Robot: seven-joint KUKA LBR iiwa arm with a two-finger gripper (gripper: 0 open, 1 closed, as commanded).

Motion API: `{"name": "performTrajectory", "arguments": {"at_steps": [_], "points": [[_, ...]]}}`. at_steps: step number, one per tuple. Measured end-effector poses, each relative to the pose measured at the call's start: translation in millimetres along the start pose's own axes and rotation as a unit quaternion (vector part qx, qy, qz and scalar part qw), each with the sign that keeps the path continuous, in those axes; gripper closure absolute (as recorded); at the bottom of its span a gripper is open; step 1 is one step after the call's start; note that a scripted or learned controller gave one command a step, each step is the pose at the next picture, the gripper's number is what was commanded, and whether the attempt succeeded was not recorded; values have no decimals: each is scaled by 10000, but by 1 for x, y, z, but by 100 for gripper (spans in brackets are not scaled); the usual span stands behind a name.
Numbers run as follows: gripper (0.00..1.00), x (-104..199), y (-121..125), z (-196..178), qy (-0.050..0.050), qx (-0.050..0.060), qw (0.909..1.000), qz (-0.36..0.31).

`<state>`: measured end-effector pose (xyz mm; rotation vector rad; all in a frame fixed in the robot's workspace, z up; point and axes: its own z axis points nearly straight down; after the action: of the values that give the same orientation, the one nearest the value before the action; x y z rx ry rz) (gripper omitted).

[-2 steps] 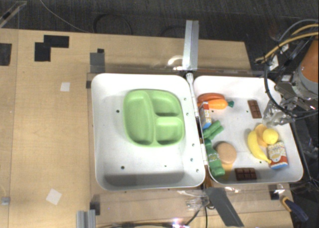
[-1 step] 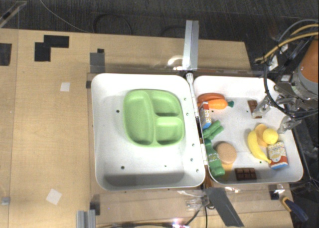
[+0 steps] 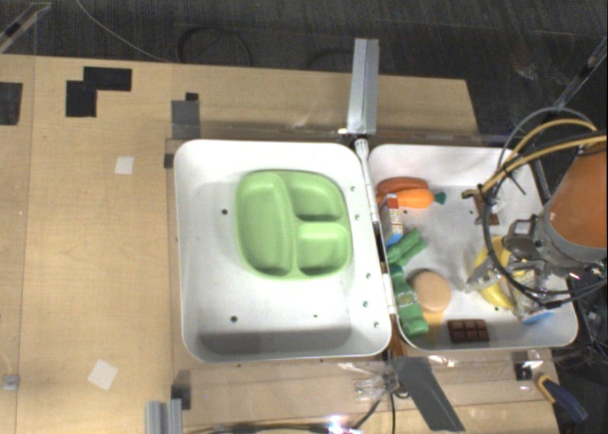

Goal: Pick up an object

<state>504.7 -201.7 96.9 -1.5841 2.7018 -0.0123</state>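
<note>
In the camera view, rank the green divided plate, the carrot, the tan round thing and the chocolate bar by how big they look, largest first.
1. Green divided plate, by far the largest.
2. Carrot and tan round thing: they look about alike, so I won't rank them.
3. Chocolate bar, the smallest.

The arm [image 3: 579, 199] enters at the right edge of the worktop. Its visible body is a rounded orange band above a grey metal wrist [image 3: 551, 244]. Black and yellow cables [image 3: 532, 142] loop in arcs from the arm toward the wrist, with further dark cables bundled around the wrist housing. Smaller fittings are too blurred to identify.
</note>
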Motion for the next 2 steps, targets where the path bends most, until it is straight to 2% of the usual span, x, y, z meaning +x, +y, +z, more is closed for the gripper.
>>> {"name": "performTrajectory", "arguments": {"at_steps": [1,2], "points": [[0,-6,-7,4,17,0,10000,-93],[100,-9,-10,-6,-6,58,9999,-110]]}}
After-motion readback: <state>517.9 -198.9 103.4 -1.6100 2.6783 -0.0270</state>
